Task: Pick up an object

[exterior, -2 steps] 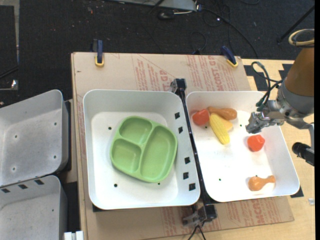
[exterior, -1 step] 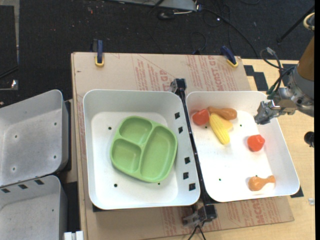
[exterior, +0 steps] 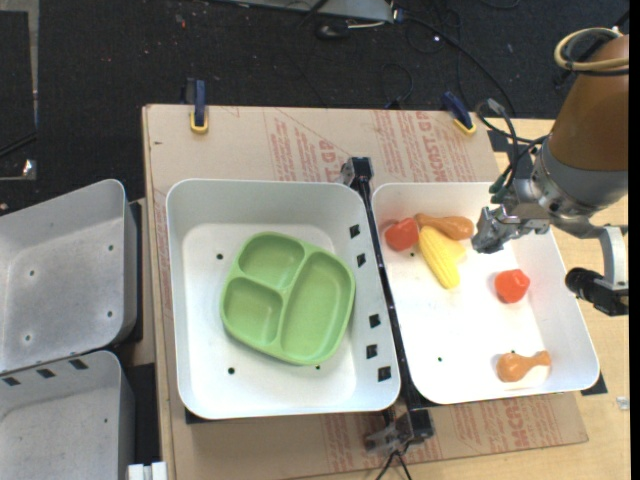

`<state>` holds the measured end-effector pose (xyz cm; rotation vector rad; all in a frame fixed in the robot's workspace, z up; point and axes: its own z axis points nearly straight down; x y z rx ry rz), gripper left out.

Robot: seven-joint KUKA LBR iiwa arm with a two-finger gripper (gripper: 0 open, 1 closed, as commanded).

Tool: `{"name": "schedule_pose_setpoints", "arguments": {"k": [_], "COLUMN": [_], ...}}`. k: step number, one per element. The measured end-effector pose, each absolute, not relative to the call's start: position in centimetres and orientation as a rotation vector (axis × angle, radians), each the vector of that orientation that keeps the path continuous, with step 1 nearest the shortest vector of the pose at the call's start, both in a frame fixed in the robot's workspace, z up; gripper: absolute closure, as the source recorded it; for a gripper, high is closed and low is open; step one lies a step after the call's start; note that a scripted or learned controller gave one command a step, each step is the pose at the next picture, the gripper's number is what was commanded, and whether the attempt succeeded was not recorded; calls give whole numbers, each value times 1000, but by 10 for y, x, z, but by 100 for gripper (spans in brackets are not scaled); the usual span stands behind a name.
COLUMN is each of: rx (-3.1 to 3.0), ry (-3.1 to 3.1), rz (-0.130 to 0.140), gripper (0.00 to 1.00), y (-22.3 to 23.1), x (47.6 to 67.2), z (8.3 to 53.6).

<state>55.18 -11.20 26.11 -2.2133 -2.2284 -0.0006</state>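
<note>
Five food-shaped toys lie in your right bin [exterior: 560, 268]: a yellow corn cob [exterior: 441, 255], a red tomato-like piece [exterior: 401, 234] touching its far-left end, an orange carrot-like piece [exterior: 447, 225] beyond it, a red piece [exterior: 511, 285] to the right, and an orange drumstick [exterior: 523, 365] near the front. The corn's long axis runs diagonally, from far-left to near-right. Your hand [exterior: 492, 230] hangs over the bin's far side, just right of the corn; I cannot tell how far it is open, and nothing shows in it. You look to be at the approach step; next, pick a target, align across its short width, and descend. The left bin [exterior: 190, 268] holds a green divided plate [exterior: 288, 297] on the tabletop [exterior: 260, 143].
</note>
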Motion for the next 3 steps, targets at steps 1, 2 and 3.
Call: {"name": "schedule_pose_setpoints", "arguments": {"k": [1, 2, 3], "rx": [-2212, -2212, -2212], "ry": [-2228, -2228, -2231], "rz": [0, 1, -2], "gripper": [100, 100, 100], "y": [-62, -12, 48], "x": [563, 571, 582], "z": [245, 232, 225]}}
